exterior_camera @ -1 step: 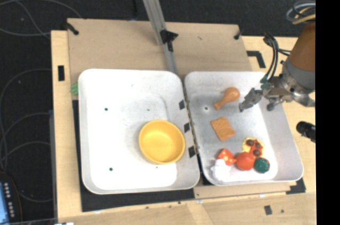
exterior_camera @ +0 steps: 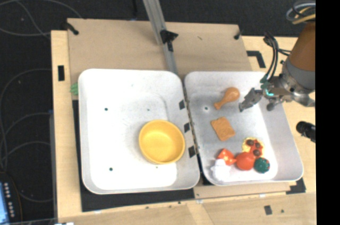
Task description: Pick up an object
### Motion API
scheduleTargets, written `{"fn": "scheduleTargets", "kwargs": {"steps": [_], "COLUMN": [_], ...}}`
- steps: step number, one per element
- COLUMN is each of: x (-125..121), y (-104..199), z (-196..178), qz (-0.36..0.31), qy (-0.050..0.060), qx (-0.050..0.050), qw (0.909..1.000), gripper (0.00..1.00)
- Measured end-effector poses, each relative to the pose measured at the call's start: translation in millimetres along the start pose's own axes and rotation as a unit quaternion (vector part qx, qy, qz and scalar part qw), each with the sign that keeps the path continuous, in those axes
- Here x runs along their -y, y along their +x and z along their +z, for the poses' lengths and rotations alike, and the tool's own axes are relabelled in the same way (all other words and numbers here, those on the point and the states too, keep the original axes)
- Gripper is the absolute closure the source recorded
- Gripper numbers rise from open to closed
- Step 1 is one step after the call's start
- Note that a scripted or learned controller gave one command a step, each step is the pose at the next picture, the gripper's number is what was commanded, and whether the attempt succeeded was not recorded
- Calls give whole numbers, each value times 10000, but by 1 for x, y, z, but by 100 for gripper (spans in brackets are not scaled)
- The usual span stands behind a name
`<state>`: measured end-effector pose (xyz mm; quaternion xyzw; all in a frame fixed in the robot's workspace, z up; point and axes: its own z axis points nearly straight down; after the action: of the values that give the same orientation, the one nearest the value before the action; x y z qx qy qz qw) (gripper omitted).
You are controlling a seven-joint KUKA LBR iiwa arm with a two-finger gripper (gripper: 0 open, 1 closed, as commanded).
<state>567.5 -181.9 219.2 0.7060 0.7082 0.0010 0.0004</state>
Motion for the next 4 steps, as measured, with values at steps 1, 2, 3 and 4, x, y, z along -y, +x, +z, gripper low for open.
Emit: {"fn": "scheduleTargets", "kwargs": {"steps": [1, 2, 3, 4], "x": [-5, -4, -5, -6], "y": [-10, -10, -11, -12], "z": [50, 90, 117, 106], "qz": [22, 28, 50, 66], "qy": [26, 16, -9, -26], "qx": [18, 16, 3, -1], "qw": [10000, 10000, 10000, 10000], "gripper": [0, 0, 0, 100]}}
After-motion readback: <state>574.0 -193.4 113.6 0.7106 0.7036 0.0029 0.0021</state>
